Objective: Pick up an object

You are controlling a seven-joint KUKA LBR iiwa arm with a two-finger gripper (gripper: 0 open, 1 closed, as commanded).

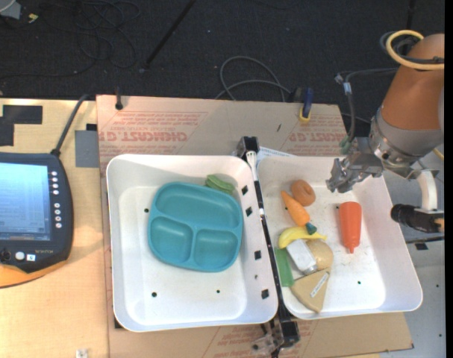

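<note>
Cream-coloured and wedge-shaped, a toy cheese slice (313, 289) lies at the near edge of the right bin (394, 293), closest to the camera. Just behind it sit a white block (301, 256), a pale round piece (323, 256) and a green strip (285, 268) along the divider. A yellow banana (297, 236) lies touching the block's far side, with a small orange carrot (295, 210) and a brown doughnut-like piece (304, 192) further back. A larger orange-red carrot (349, 225) lies apart from that cluster, toward the bin's right half.

The gripper (345, 176) hangs over the far part of the right bin, above and just behind the larger carrot; nothing sits between its fingers, and whether they are spread or closed cannot be told from here. Every toy rests on the bin floor.

The left bin (129, 289) holds a teal divided plate (198, 227) with a green piece (222, 183) at its far rim. A tablet-like pendant (25, 207) rests at the bench's left.
</note>
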